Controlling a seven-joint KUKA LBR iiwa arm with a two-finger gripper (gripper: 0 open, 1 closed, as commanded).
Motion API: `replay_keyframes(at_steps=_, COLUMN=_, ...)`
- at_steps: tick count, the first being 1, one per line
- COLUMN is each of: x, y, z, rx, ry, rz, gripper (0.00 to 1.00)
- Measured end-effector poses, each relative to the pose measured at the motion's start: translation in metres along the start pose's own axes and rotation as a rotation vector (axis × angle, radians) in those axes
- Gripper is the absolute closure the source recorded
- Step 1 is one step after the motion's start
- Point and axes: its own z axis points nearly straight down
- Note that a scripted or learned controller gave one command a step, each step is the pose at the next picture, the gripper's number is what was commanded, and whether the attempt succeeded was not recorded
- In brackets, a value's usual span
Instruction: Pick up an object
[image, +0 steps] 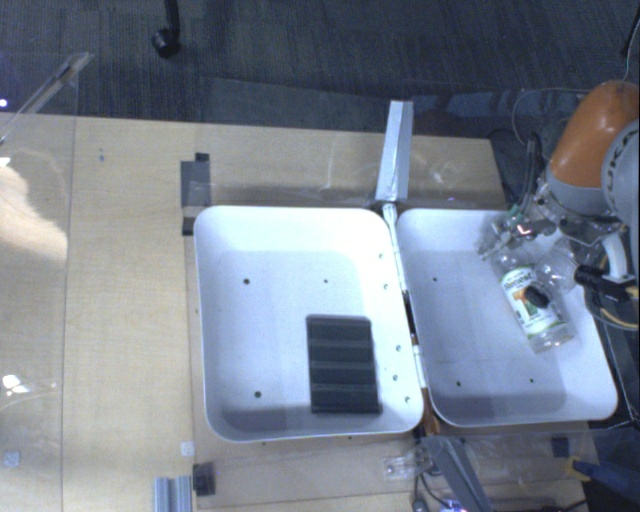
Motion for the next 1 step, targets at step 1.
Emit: replay_keyframes(at_steps=1, x=0.0694, y=0.0206, z=-0.0605, rx=-0.002, ry=-0.002, rz=-0.138, gripper=1.0)
